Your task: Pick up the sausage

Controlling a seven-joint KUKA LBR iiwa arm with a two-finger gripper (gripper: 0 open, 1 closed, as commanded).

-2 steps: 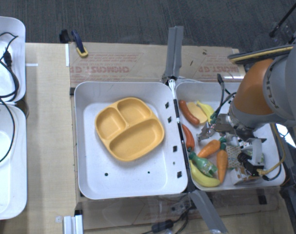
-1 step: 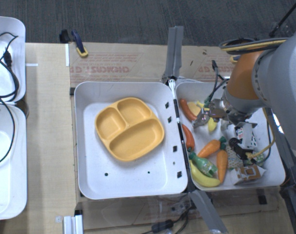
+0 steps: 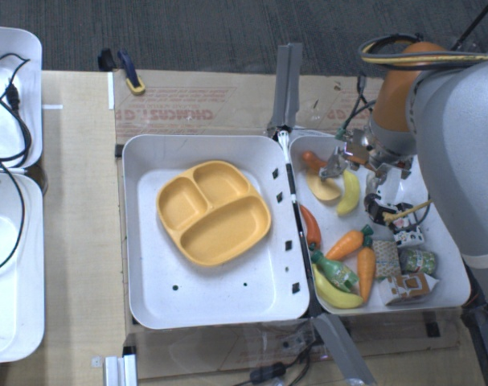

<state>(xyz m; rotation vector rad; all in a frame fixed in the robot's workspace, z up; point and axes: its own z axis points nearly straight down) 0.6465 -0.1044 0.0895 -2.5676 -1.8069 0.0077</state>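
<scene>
The arm comes in from the right edge, its grey body and orange band hanging over the right bin (image 3: pixel 457 292). The gripper (image 3: pixel 338 167) is low over the far-left part of that bin, and how far its fingers are parted cannot be told from this view; nothing can be seen held between them.

The sausage (image 3: pixel 311 160), reddish-brown, lies just to the left of the fingers, close to touching, near the bin's far-left corner. Directly beneath and nearer the camera from the fingers sits a pale tan slice-shaped piece (image 3: pixel 324 189), and just right of that a small yellow banana (image 3: pixel 349 193) stands lengthwise.

Further toward the camera from the fingers, a red-orange chilli-like piece (image 3: pixel 310 225) rests against the bin's left wall. Beyond it lie two carrots (image 3: pixel 345 244), a green bottle (image 3: pixel 337 270) across a larger banana (image 3: pixel 337 293), and some small printed cartons (image 3: pixel 408 288) in the near-right corner.

Well to the left of the fingers, the left bin (image 3: pixel 143 296) carries a yellow divided plate (image 3: pixel 214 212).
</scene>
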